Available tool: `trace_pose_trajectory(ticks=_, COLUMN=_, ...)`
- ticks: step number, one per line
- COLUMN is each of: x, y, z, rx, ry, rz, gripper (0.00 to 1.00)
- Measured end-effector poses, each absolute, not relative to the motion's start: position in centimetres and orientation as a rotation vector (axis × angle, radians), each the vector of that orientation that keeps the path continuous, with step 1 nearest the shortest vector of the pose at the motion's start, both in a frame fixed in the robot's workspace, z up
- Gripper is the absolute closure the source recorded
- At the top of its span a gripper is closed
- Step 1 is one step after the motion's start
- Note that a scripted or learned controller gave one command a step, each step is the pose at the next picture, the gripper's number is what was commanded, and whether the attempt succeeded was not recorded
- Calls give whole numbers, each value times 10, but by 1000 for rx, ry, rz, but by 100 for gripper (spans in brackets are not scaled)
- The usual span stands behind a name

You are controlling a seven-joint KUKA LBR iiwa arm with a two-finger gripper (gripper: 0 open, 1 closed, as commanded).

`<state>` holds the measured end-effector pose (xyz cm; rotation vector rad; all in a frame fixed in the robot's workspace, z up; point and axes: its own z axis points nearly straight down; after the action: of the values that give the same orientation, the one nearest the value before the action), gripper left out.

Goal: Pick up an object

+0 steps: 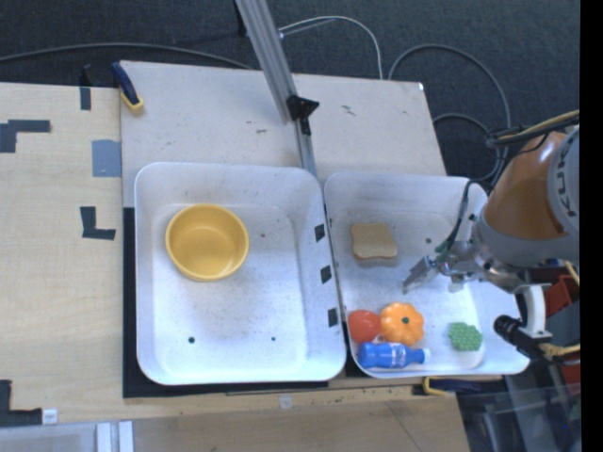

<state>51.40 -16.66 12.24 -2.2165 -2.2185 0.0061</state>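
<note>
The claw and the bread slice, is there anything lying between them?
No. In the camera view, bare white bin floor separates the claw from the bread slice.

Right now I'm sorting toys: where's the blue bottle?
The blue bottle lies along the right bin's near edge, just below the tomato and pumpkin.

Both white bins (pixel 226 182) look like speckled matt plastic, the yellow bowl (pixel 207 241) smooth plastic, the bench (pixel 47 243) pale wood.
</note>
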Motion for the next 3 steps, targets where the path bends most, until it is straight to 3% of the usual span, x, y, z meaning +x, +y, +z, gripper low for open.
trace_pose_trajectory(ticks=1, x=514, y=-167, z=89, rx=-2221, ry=-2223, rz=2, gripper=0)
trace_pose_trajectory(ticks=2, x=515, y=-166, z=100, rx=-2219, ry=-2224, rz=0, gripper=100)
trace_pose_trajectory(ticks=3, x=509, y=-167, z=161, rx=-2223, ry=-2225, rz=-2, gripper=100)
